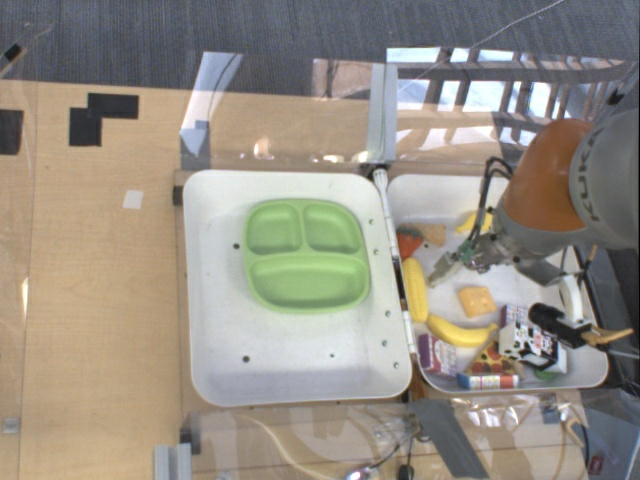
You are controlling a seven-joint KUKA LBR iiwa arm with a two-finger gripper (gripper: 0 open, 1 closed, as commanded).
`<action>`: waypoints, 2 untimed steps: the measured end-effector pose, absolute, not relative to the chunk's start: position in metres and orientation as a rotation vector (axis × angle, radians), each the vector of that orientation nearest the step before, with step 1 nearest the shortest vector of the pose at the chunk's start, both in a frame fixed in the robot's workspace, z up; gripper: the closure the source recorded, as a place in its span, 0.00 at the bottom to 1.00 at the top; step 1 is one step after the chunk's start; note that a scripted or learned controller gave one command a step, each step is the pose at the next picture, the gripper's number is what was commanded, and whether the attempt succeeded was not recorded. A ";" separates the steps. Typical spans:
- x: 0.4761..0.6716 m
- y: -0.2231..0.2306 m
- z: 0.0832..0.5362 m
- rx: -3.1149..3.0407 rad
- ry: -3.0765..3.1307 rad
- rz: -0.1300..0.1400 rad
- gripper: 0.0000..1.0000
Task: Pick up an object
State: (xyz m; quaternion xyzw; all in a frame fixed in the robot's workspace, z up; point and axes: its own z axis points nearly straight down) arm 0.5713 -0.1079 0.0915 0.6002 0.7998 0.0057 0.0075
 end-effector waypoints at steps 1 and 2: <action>0.493 -0.131 0.092 1.845 2.521 0.015 0.00; 0.516 -0.130 0.091 2.388 2.031 0.018 0.00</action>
